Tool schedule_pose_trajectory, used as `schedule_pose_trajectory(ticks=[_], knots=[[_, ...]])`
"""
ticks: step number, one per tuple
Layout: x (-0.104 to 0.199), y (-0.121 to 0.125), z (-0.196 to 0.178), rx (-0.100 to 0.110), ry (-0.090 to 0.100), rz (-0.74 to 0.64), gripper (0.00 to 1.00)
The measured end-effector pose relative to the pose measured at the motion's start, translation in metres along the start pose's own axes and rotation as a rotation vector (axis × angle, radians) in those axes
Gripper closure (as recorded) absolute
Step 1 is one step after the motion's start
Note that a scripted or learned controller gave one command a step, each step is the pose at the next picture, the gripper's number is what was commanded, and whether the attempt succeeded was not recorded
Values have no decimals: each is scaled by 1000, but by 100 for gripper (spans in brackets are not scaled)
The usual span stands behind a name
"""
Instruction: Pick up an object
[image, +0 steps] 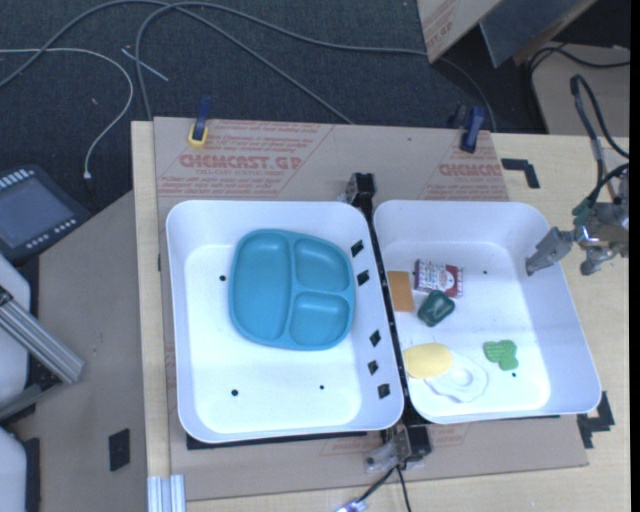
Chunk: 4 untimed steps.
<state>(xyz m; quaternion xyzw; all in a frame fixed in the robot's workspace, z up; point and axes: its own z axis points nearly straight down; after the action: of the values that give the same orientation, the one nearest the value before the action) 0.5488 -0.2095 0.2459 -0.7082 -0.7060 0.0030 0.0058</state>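
The right bin (560, 330) holds several small items: an orange slab (400, 291), a red and white packet (437, 276), a dark green piece (436, 308), a yellow lump (428, 360) lying against a white fried-egg shape (463, 382), and a light green piece (500, 352). My gripper (572, 258) hovers over that bin's upper right rim, well to the right of the items. It stands open, and nothing is between its fingers (545, 252).
A blue divided plate (293, 290) lies in the left bin (200, 340). A black divider with clips (372, 300) runs between the two bins. Clamps (472, 128) hold the cardboard backing, and cables trail at the far right.
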Motion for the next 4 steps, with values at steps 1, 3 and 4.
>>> schedule_pose_trajectory(ticks=[1,3,4], knots=[[1,2,-6,-12,-3,-3,0],[-12,0,91,-6,-1,-2,0],[-11,-10,142,-6,1,-3,0]])
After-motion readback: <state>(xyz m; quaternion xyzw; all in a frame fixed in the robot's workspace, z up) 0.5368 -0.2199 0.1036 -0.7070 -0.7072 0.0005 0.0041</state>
